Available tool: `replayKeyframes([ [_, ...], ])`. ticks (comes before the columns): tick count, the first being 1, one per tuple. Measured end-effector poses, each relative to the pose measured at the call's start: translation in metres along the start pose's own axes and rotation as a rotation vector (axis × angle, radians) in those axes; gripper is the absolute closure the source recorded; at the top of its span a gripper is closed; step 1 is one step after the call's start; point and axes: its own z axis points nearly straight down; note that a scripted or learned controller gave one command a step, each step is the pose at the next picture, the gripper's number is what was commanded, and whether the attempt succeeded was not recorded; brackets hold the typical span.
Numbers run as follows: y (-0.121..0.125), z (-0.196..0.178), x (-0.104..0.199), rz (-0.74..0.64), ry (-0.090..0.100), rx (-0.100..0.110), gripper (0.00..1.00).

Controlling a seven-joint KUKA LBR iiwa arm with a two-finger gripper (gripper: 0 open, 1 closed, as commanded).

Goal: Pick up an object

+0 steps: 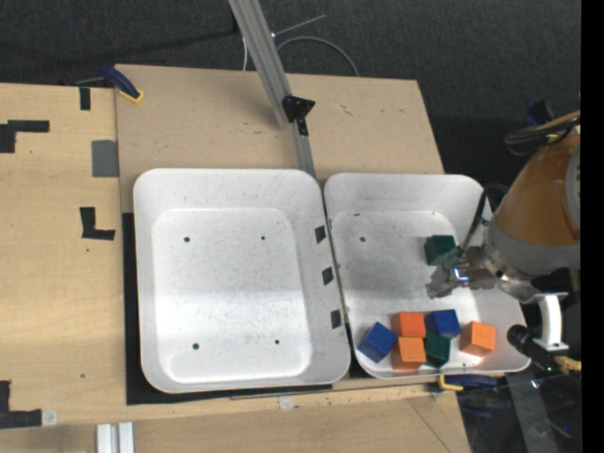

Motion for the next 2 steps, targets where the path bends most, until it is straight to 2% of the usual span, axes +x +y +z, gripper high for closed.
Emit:
replayKeyframes([
  [2,0.001,-0.081,-0.007,-0.001,0.0,0.001,1.0],
])
